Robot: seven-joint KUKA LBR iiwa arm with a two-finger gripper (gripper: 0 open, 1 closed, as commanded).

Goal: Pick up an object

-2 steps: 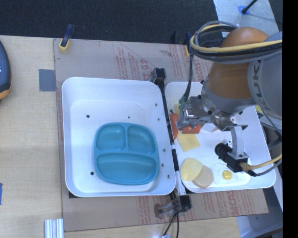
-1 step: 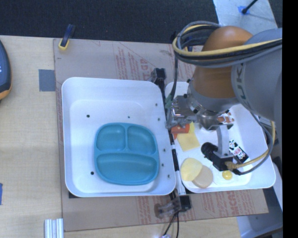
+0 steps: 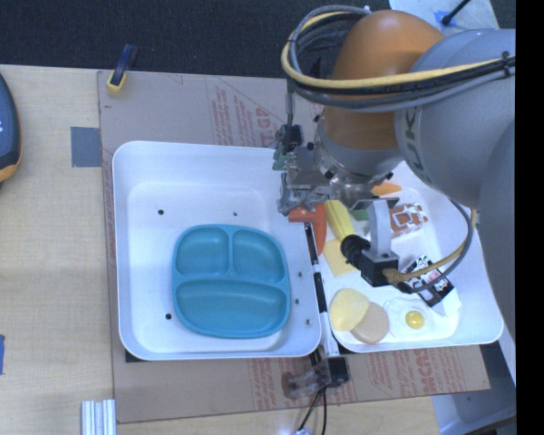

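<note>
Nearest the camera, along the front of the right bin (image 3: 471,338), lie a pale yellow disc (image 3: 348,308) with a tan round piece (image 3: 374,325) touching it, and just to the right a fried egg toy (image 3: 413,317). In the left bin (image 3: 127,243) a blue divided plate (image 3: 230,280) sits near the front, well apart from everything else.

Farther back in the right bin, a yellow block (image 3: 335,256), an orange carrot (image 3: 319,229) and a yellow stick (image 3: 338,217) crowd against the wall between the bins. A small picture card (image 3: 408,217) lies to their right.

Farther still, the gripper (image 3: 301,193) hangs low over that cluster, right at the dividing wall, with the arm's orange band (image 3: 372,80) and grey body above it.

The pick looks unfinished: every toy appears to rest in a bin, and nothing is seen lifted. The likely targets are the carrot and stick just below the gripper. How wide the jaws stand, I cannot tell; the wrist hardware hides them, and whether they touch anything is also unclear.
</note>
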